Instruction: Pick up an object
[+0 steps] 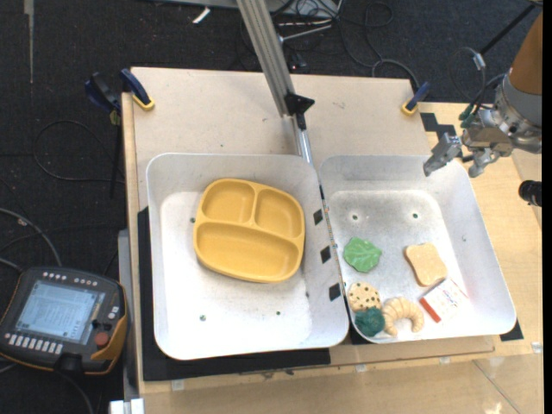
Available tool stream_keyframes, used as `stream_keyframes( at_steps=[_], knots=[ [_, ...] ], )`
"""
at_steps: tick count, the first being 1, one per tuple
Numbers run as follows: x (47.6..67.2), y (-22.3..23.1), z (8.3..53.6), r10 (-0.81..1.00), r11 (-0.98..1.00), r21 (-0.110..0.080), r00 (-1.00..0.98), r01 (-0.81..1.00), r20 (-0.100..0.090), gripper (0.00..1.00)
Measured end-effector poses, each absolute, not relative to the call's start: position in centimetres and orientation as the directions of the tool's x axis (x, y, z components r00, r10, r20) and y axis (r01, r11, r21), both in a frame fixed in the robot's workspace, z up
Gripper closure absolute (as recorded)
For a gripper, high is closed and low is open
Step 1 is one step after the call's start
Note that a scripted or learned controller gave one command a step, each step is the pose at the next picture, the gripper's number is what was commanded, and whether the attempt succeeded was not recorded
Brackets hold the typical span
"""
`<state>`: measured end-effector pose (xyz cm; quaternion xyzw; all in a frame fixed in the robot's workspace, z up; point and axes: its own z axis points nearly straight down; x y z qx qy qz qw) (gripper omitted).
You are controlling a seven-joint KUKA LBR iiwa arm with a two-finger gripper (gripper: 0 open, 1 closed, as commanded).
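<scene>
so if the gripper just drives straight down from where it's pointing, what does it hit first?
Likely the far right rim of the right bin, below the gripper. No toy lies under it, though depth is unclear.

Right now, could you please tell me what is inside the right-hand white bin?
The right bin holds a green leaf, a toast slice, a cookie, a croissant, a dark green piece and a red-and-white packet. Whatever lies beneath them is covered.

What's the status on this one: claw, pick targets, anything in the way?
Claw open, holding nothing, above right bin's far corner. Toast slice and croissant untouched. Path unobstructed.
</scene>
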<state>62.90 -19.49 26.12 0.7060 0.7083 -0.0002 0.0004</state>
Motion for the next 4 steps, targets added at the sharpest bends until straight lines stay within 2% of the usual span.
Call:
stream_keyframes(
  at_steps=[1, 3, 4],
  knots=[
    [62.9, -19.5, 26.1, 1.000, 0.003, 0.000, -0.003, 1.000, -0.001, 0.00],
    [61.2, -19.9, 15.7, 1.000, -0.002, -0.005, 0.002, 1.000, 0.000, 0.00],
    [61.2, -20.5, 11.2, 1.000, -0.001, -0.004, 0.001, 1.000, 0.000, 0.00]
  ],
)
